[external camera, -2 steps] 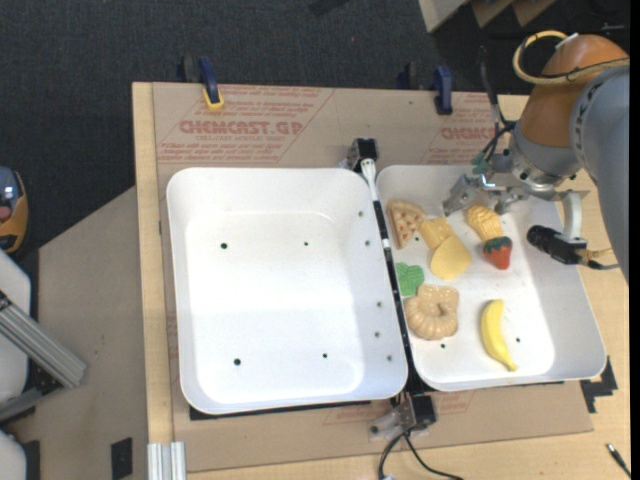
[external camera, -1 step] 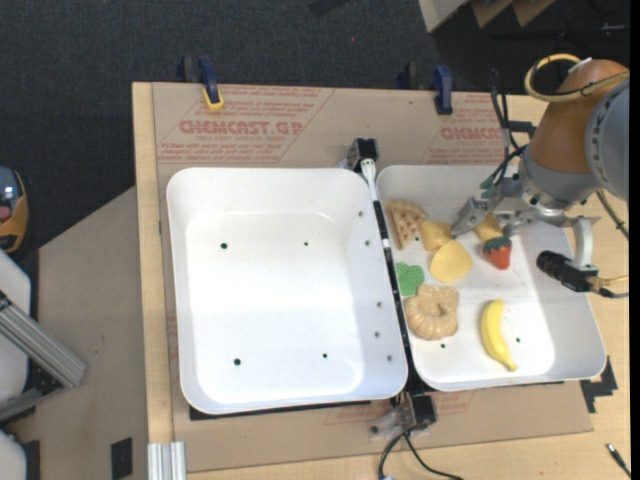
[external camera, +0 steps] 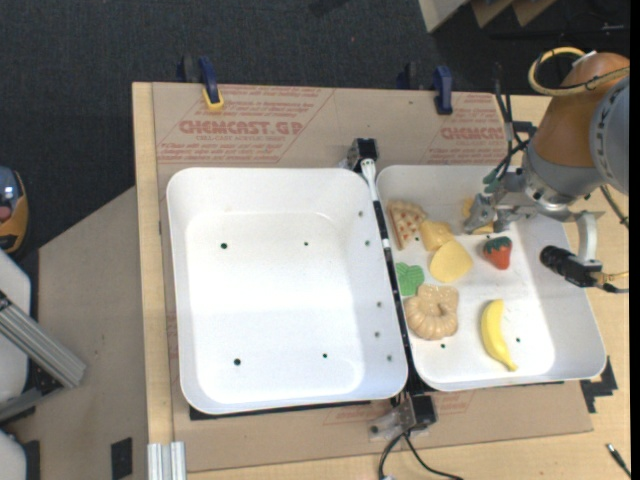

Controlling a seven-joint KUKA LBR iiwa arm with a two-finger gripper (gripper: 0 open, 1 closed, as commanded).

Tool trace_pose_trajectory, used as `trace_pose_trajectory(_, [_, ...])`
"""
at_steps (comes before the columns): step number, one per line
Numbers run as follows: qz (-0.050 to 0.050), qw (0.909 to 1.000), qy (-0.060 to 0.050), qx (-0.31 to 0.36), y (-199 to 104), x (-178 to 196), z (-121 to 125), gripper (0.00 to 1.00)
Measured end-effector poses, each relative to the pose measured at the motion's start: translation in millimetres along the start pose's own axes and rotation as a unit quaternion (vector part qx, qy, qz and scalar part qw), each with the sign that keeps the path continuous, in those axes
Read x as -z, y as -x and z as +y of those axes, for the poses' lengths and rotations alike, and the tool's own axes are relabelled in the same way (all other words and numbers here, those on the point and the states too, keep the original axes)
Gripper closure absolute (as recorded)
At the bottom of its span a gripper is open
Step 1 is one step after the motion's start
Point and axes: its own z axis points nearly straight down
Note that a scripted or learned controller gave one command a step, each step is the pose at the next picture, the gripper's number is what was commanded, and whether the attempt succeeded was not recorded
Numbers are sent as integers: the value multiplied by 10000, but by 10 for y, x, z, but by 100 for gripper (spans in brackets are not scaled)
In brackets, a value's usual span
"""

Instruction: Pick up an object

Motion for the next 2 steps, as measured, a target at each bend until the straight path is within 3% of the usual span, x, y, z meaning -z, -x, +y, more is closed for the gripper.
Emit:
trace_pose_trajectory(1, [4,10000,34,34,-592,650,379,100])
trace_pose_trajectory(2, [6,10000,42,35,-1186,1484,367,100])
